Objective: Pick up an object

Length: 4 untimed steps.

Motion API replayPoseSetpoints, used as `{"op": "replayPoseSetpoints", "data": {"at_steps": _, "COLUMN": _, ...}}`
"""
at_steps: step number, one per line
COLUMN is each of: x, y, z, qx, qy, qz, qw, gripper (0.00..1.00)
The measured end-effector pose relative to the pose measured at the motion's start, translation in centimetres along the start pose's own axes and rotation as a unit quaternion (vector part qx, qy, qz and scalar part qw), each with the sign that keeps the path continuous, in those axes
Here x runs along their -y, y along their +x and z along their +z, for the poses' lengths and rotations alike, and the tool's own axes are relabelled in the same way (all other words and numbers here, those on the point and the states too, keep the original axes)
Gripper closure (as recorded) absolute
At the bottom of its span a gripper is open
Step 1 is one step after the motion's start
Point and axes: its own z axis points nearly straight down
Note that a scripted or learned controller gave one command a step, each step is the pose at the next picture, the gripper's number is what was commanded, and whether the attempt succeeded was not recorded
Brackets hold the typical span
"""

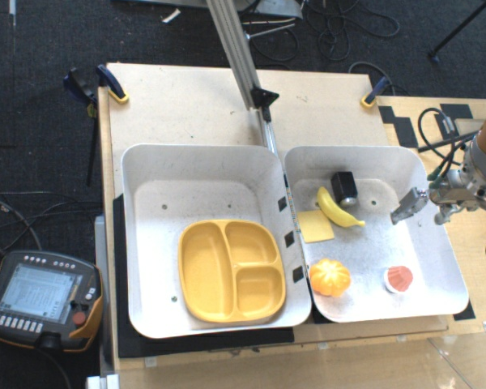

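Taking the right bin as the landmark: at its near edge sit two small things. The orange fruit lies in the near left corner, round, ribbed and matt; it looks light and firm, likely a plastic toy, and would probably roll unless taken across its widest part. The red-and-white piece lies toward the near right, low and rounded, seemingly hard to get fingers under.

Farther in, near the left wall, a flat yellow square lies on the floor, thin and probably too flat to pinch. The banana touches its far corner, curved, smooth, likely slippery; a hold across its middle seems best. Just beyond, touching the banana, is a black cylinder, stiff and glossy.

Over the bin's right wall hangs the end effector, metal grey; I cannot tell whether it is spread or pressed together, and nothing is seen in it.

Left of the landmark, the left bin holds a yellow divided tray, smooth moulded plastic. Both bins rest on the pale wooden table.
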Motion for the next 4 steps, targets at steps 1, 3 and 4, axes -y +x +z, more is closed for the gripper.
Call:
{"op": "replayPoseSetpoints", "data": {"at_steps": 1, "x": 0.0, "y": 0.0, "z": 0.0, "qx": 0.000, "qy": 0.000, "qz": 0.000, "qw": 1.0000, "gripper": 0.00}}
{"op": "replayPoseSetpoints", "data": {"at_steps": 3, "x": -0.5, "y": 0.9, "z": 8.9, "qx": -0.001, "qy": 0.002, "qz": 0.001, "qw": 1.0000, "gripper": 0.00}}
{"op": "replayPoseSetpoints", "data": {"at_steps": 4, "x": -0.4, "y": 1.0, "z": 14.3, "qx": -0.001, "qy": 0.003, "qz": 0.001, "qw": 1.0000, "gripper": 0.00}}
